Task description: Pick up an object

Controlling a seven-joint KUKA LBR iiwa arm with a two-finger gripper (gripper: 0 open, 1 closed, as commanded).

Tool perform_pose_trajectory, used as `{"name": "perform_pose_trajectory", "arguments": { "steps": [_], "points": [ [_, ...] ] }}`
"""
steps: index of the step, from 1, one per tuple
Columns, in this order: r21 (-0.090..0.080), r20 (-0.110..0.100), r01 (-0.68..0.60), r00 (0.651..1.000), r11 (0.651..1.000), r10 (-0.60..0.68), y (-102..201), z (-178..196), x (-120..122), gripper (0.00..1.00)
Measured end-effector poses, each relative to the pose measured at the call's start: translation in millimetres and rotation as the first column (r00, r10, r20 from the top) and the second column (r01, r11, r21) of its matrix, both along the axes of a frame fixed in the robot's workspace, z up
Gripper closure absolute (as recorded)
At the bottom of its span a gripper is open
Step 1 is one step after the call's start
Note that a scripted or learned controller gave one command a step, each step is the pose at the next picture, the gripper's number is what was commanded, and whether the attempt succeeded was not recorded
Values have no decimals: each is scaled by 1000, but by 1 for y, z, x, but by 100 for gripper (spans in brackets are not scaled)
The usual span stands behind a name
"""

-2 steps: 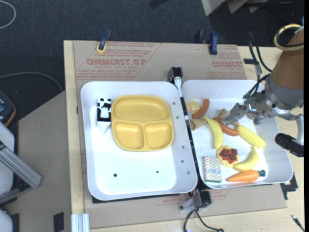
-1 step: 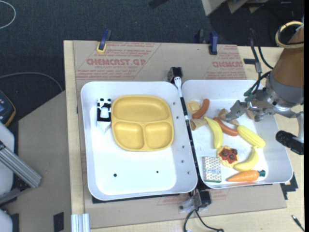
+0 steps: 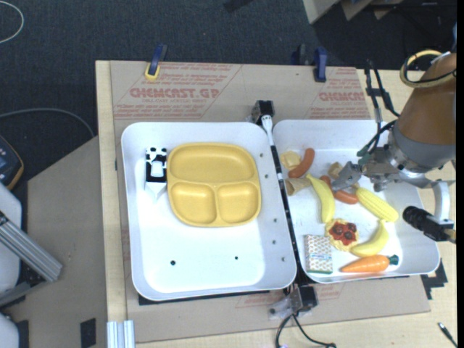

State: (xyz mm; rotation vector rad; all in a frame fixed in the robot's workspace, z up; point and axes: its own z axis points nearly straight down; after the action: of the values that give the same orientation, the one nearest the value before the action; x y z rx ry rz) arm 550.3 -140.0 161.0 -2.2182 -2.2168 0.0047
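Left bin point(image 3: 145, 267): yellow divided plate point(image 3: 214, 182), small black-and-white item point(image 3: 156, 166) just beside its left edge. Brown printed board point(image 3: 217, 85) under both bins, yellow clamp point(image 3: 154, 65) and blue clamp point(image 3: 319, 62) on its far edge. Dark carpet point(image 3: 109, 13) around.

Bench point(image 3: 217, 85) with two white bins point(image 3: 210, 267)

We see a yellow three-compartment plastic plate point(image 3: 214, 183) in the white left bin point(image 3: 145, 267); at three o'clock, the white right bin point(image 3: 424, 256) carries yellow bananas point(image 3: 324, 199), an orange carrot point(image 3: 366, 264), and a red sausage point(image 3: 302, 163).
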Motion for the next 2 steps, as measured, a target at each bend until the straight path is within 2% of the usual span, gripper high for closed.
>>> {"name": "perform_pose_trajectory", "arguments": {
  "steps": [1, 2],
  "points": [
    [1, -2, 0, 1000, 1000, 0, 1, -64, 2, 0],
    [0, 1, -1, 1000, 1000, 1, 2, -77, 1, 0]
  ]
}}
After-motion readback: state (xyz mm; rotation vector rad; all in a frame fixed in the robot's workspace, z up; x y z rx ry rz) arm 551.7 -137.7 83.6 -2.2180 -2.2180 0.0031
